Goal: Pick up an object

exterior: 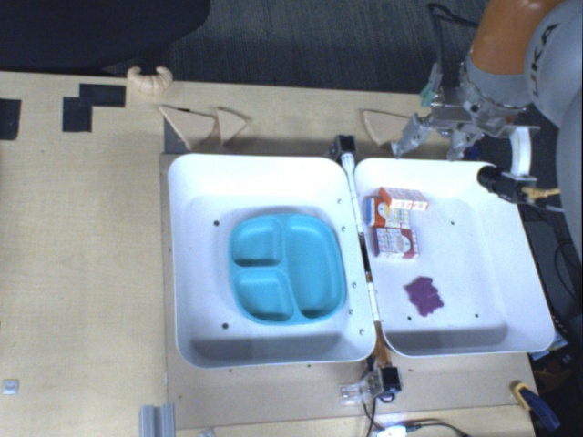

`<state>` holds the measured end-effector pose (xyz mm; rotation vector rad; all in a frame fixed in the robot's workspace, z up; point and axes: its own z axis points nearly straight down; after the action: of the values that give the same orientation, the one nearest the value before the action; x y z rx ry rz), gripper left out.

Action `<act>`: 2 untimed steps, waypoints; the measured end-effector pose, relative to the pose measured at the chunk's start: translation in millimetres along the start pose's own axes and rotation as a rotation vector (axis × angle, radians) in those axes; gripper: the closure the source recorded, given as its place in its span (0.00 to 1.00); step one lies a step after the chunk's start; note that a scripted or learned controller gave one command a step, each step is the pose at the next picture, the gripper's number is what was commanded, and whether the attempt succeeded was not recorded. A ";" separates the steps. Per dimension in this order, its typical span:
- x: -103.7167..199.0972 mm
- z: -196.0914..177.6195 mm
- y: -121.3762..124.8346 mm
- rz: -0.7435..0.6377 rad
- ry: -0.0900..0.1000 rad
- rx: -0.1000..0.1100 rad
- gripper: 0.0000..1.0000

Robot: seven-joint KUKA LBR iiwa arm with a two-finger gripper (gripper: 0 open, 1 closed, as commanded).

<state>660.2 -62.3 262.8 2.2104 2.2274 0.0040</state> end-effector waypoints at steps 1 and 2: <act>-44.2 92.6 -71.7 0.005 0.000 0.005 0.00; -72.2 172.4 -82.2 0.003 0.000 -0.010 0.00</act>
<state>579.3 -135.2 90.1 2.2094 2.2187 0.0146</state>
